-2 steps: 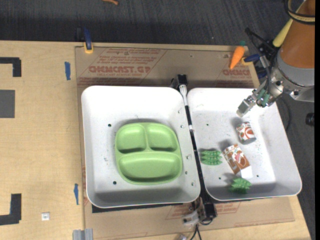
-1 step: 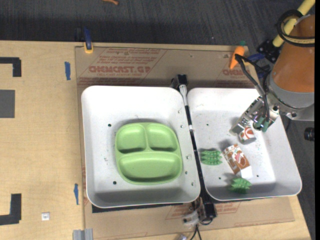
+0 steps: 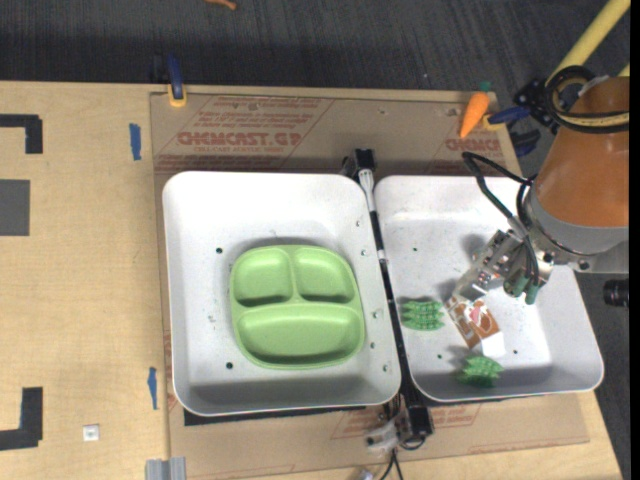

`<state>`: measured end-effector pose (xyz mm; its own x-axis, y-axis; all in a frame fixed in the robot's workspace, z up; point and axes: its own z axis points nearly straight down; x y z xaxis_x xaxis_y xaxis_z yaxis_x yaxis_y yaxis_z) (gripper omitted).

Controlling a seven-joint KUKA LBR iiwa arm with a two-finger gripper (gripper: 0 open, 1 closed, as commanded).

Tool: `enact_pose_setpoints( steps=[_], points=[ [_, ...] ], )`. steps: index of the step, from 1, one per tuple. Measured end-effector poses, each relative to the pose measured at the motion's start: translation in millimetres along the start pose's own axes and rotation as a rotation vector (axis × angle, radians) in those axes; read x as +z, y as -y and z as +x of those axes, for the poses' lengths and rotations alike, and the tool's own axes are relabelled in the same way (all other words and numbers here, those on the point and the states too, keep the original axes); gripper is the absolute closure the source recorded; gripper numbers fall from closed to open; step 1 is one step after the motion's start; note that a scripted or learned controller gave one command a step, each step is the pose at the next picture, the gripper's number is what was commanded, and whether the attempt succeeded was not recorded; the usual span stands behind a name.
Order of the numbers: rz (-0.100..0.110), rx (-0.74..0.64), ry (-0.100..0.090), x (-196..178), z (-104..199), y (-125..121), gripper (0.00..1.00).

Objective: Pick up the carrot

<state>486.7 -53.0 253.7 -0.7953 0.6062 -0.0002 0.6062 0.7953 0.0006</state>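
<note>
The carrot [image 3: 474, 114] lies at the upper right of the frame, on the bench outside the bins, just above the right bin's [image 3: 430, 203] top rim, so it is not yet picked up. The gripper [image 3: 497, 271] hangs at right of centre, low over that bin, well apart from the carrot and just above a small packet [image 3: 478, 323]; whether it is apart or together I cannot tell. All of the reach, grasp and lift seem left.
</note>
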Motion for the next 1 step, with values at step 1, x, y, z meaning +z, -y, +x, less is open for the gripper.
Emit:
enact_pose_setpoints(
  steps=[1],
  points=[
    [0.0, -0.383, 0.0, 21.9, 37.1, -37.6, 1.0]
  ],
)
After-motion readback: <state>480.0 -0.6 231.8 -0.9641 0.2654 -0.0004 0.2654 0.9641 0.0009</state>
